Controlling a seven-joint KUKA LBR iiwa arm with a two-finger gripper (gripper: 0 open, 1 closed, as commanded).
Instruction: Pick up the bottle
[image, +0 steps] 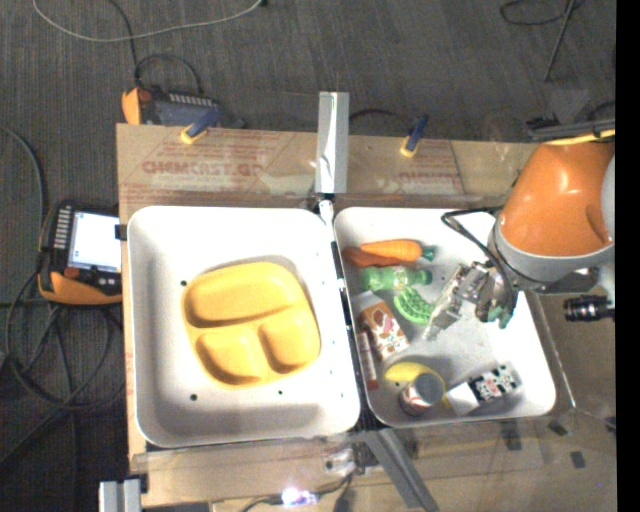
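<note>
A green bottle (388, 279) lies on its side in the right bin (535, 395), just below an orange carrot (392, 250). My gripper (441, 316) hangs over the middle of that bin, to the right of the bottle and a little nearer the front. It is tilted toward the lower left. Its tip is beside a green ridged toy (411, 302), and a gap separates it from the bottle. I see nothing held in it.
The right bin also holds a brown carton (384, 329), a yellow round item on a can (413, 384) and a white and black box (489, 385). A yellow divided plate (252, 322) lies in the left bin (150, 330).
</note>
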